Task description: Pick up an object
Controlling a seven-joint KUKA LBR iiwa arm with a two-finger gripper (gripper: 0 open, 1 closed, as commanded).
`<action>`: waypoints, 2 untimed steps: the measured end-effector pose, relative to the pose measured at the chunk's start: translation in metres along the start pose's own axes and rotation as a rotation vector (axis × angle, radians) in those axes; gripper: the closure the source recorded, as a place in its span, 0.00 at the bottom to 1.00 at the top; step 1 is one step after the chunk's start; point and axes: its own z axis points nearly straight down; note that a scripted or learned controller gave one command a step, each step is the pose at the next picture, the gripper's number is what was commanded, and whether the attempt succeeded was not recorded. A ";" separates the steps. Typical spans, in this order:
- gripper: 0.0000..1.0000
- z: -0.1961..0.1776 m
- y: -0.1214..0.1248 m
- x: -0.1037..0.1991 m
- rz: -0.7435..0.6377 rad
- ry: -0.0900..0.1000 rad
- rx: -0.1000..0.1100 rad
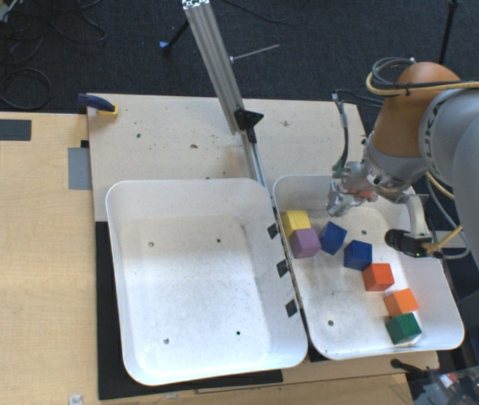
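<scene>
Left shallow white plastic bin (130, 226) sat on the table (29, 251) with nothing in it. A slanted grey aluminium rail (219, 66) crossed above the seam between bins. Right shallow white plastic bin (442, 327) held all the blocks: yellow cube (296, 220) touching purple cube (305, 242) at the left wall, then a dark blue cube (332, 237), a second blue cube (357, 254), red-orange cube (378, 276), orange cube (401, 301), and green cube (404, 328) near the front corner. No object was chosen yet, all lay loose in the bin.

The gripper (347, 194) hung over the back of the right bin, just behind the dark blue cube, holding nothing; whether it was open or closed, cannot tell.

Risks, as a judgement: yellow and purple sat packed together against the wall, so a descent there could jam on the rim or nudge both away. The two blue cubes were near each other, so a finger could land on top of one and skid it off.
</scene>
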 end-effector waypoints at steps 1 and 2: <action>1.00 -0.063 -0.001 -0.005 0.004 -0.002 -0.008; 1.00 -0.108 0.002 -0.010 0.000 -0.002 -0.007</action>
